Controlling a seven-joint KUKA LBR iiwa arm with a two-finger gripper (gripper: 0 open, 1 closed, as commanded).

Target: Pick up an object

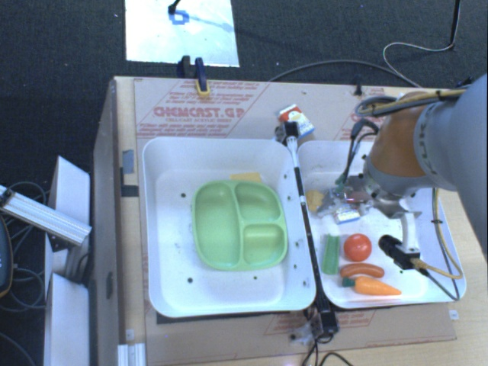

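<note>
Camera view: arm [427, 139] reached in over right bin [450, 239]
Gripper [347, 204]: low in that bin; open or shut, couldn't tell
Toy food: cucumber [331, 253], tomato [357, 247], sausage [362, 271], carrot [375, 286] lay below gripper
Left bin [168, 204]: held green divided plate [239, 225]

Dark carpet floor [61, 44], pale sheet [179, 21] on it — cables [415, 48] trailing

A: The arm [435, 139] runs off the right edge, and its wrist covers much of the right bin's [446, 277] far half.

B: The gripper [347, 204]?

A: Blurred; its fingers can't be made out.

B: And the yellow piece [245, 178] behind the green divided plate [239, 224]?

A: Mostly hidden by the plate's far rim.
</note>
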